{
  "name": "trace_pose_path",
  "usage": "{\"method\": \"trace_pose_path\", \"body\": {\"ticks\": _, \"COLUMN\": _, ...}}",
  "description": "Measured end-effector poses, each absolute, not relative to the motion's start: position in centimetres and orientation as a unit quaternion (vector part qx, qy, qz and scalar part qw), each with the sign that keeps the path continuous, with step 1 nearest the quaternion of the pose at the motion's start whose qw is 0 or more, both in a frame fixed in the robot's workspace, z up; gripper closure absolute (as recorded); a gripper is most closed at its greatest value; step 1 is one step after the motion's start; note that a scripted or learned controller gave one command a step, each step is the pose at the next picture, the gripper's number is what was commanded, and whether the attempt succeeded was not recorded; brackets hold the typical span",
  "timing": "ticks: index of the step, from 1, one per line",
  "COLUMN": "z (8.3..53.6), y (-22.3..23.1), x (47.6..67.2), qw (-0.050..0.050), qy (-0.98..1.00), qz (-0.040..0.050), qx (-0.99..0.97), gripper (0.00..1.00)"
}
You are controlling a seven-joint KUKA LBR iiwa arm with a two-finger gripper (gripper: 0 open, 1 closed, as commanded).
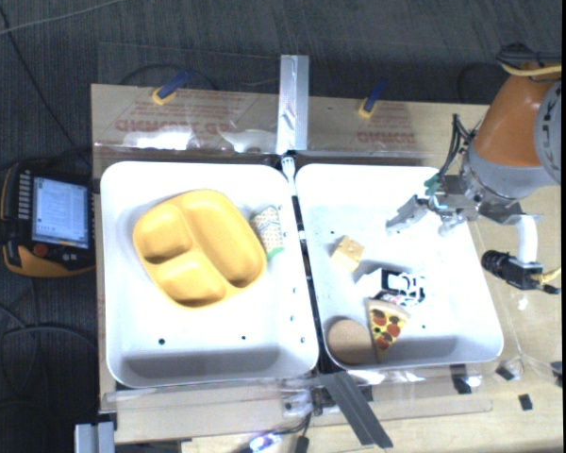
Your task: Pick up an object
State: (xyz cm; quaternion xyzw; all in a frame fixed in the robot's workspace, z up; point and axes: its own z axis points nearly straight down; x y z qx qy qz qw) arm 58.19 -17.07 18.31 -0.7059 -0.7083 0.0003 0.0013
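Observation:
The right bin (472, 338) holds a small tan block (347, 249), a black and white item (401, 283), a toy pizza slice (387, 323) and a brown round piece (347, 339). My gripper (424, 215) hangs over the upper right part of that bin, fingers spread open with nothing between them. One finger (403, 214) points left and the other finger (450, 222) points down. The tan block lies left of and below the gripper, apart from it.
The left bin (132, 347) holds a yellow divided tray (200, 246) and a small patterned item (268, 226) beside the divider. A handheld pendant (47, 220) lies off the bench at the left. The arm's orange band (511, 125) sits at the right.

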Motion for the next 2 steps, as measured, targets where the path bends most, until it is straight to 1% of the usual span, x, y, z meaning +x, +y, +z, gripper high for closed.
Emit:
{"method": "trace_pose_path", "body": {"ticks": 1, "z": 18.3, "y": -8.1, "x": 58.2, "qw": 0.001, "qy": -0.712, "qz": 0.0007, "qx": -0.703, "gripper": 0.0}}
{"method": "trace_pose_path", "body": {"ticks": 2, "z": 9.3, "y": -9.5, "x": 58.3, "qw": 0.001, "qy": -0.729, "qz": 0.0001, "qx": -0.685, "gripper": 0.0}}
